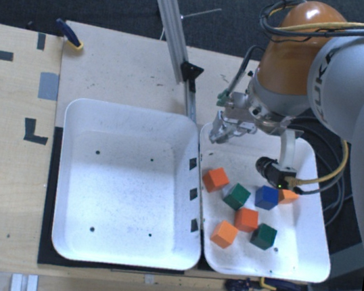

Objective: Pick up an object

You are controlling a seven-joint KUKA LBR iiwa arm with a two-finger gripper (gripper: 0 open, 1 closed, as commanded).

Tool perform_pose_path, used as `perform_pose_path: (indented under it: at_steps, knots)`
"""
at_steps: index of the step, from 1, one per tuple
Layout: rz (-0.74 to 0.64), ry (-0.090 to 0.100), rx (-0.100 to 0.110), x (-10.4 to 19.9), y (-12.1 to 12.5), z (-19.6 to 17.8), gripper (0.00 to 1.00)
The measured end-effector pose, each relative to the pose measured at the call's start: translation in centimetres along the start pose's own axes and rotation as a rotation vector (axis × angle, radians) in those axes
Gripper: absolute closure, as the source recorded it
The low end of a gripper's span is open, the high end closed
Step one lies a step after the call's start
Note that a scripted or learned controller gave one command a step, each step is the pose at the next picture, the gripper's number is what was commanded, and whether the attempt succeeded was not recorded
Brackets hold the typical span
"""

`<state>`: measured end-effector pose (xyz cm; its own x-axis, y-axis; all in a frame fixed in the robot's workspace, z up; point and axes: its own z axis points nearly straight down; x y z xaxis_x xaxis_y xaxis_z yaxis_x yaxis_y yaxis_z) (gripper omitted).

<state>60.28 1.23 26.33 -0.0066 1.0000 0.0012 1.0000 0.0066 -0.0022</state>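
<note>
The things to be picked lie in the right bin [301, 259], scattered around the blue cube [267, 197], which serves as the landmark here: a small orange piece [288, 196] touches its right side, a dark green cube [236, 196] sits just to its left, an orange cube [216, 179] lies farther left near the bin wall, a red-orange cube [247, 219] lies just below it, another green cube [264, 236] is below that, and a lighter orange cube [225, 234] is lowest and to the left. They look like small painted blocks, so probably light, rigid and somewhat smooth-faced; a squeeze across two opposite flat faces should hold, while a corner-to-corner pinch would likely slip. The far-left orange cube stands most apart and seems the easiest choice. The claw [221, 135] hangs up and left of the blue cube, over the bin's far corner, with nothing visibly in it; whether it is spread or closed I cannot tell, since its tips blur together. The left bin [77, 118] sits beside on the tabletop [3, 147].
</note>
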Motion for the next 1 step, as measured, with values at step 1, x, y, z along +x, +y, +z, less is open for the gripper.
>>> perform_pose_path:
  at_steps: [1]
  knots:
    - [0.0, 0.0, 0.002, 5.64, -0.86, 1.89, 1.0]
